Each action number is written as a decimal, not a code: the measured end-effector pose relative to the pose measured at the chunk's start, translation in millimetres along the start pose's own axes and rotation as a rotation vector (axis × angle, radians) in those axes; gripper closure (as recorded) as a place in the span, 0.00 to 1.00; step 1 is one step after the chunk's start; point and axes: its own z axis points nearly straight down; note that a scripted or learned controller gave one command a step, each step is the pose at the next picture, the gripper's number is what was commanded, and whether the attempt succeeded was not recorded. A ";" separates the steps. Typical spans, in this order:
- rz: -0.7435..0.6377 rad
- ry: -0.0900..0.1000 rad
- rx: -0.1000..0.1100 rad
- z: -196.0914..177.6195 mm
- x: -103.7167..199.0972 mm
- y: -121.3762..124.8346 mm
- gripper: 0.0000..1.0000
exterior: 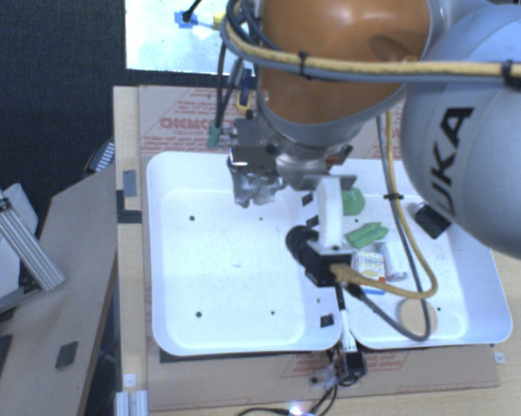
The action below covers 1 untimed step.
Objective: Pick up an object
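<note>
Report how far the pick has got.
Done: the arm has reached in over the bins, with the gripper above the left bin. In hand: nothing visibly held. Left: the whole pick; the green objects and a small packet lie in the right bin, untouched.

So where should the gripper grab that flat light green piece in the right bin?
Probably across the narrow width of the flat light green piece, coming straight down from above. It lies flat and elongated, with its long edges seemingly free; the small printed packet sits close below.
</note>
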 end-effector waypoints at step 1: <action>0.006 -0.002 0.003 141.6 4.1 0.7 1.00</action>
